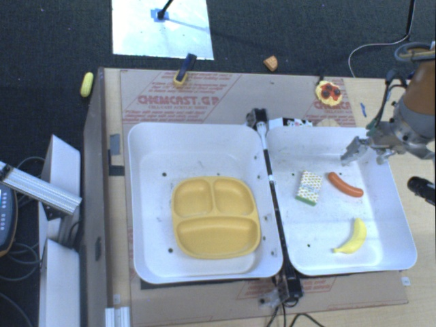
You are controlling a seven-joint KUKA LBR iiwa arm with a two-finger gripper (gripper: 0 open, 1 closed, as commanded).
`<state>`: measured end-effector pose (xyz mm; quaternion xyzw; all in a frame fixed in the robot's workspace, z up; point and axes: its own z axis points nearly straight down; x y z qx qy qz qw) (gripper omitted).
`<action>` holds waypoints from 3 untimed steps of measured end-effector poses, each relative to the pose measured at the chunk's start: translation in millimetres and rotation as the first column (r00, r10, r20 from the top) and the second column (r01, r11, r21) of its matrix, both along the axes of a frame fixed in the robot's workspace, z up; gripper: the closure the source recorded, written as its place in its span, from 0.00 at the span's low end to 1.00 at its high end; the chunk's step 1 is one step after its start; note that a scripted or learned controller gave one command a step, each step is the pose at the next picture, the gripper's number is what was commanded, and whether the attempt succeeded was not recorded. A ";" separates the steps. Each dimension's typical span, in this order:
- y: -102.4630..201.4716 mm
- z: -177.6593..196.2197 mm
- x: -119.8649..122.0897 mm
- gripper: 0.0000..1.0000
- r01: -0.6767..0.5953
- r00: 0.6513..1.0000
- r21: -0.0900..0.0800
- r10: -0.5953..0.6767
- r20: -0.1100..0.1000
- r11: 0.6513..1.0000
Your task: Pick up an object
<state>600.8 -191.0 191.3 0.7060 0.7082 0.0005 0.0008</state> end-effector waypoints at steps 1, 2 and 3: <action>-0.9 -107.2 -10.7 0.00 0.002 1.000 0.000 -0.002 0.000 1.000; -15.9 -107.0 -52.7 0.00 0.002 1.000 0.000 -0.002 -0.001 1.000; -14.8 -106.1 21.5 0.00 -0.001 1.000 0.000 0.001 0.003 1.000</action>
